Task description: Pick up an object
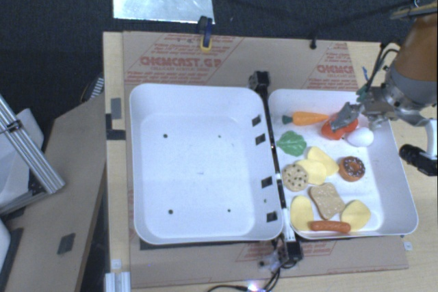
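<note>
The right bin [404, 198] holds several toy foods. My gripper [361, 118] hangs low over its far right part, fingers spread open. One grey finger [344, 113] overlaps the top of a red toy tomato [340, 128], and the other stands to its right. A white egg [361, 138] lies just in front of the gripper. Nothing sits between the fingers. An orange carrot [309, 118] lies to the left of the tomato.
Also in the right bin are a green leaf [291, 143], a chocolate-chip cookie [295, 176], yellow pieces [320, 164], a donut [352, 168], a bread slice [326, 200] and a sausage [328, 226]. The left bin [198, 161] adjoins it, with black clips on the shared wall.
</note>
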Tool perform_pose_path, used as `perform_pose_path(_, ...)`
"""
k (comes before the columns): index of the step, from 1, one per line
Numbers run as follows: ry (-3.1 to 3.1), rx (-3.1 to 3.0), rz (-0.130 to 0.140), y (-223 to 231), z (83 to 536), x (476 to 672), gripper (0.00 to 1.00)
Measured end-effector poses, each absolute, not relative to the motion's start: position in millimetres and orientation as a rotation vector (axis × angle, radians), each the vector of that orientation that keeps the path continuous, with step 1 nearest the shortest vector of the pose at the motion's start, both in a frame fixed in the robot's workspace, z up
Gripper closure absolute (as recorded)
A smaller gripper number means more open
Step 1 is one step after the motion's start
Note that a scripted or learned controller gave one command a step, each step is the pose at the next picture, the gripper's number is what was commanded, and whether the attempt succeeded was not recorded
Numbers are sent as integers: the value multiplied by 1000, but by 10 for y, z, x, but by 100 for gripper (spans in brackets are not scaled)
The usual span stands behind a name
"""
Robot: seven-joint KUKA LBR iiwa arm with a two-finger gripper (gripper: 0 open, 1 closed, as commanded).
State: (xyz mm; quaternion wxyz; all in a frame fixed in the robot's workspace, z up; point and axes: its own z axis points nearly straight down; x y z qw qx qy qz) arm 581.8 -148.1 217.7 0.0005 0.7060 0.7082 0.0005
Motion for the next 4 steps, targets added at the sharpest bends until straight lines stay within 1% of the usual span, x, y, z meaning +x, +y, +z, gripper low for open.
perform_pose_path(1,2230,2224,-9,-1606,796,6335,0)
perform_pose_path(2,2223,2214,4,-1605,960,6356,100)
perform_pose_path(3,2233,2218,-8,-1471,841,6548,100)
perform_pose_path(4,2232,2210,5,-503,1889,6234,100)
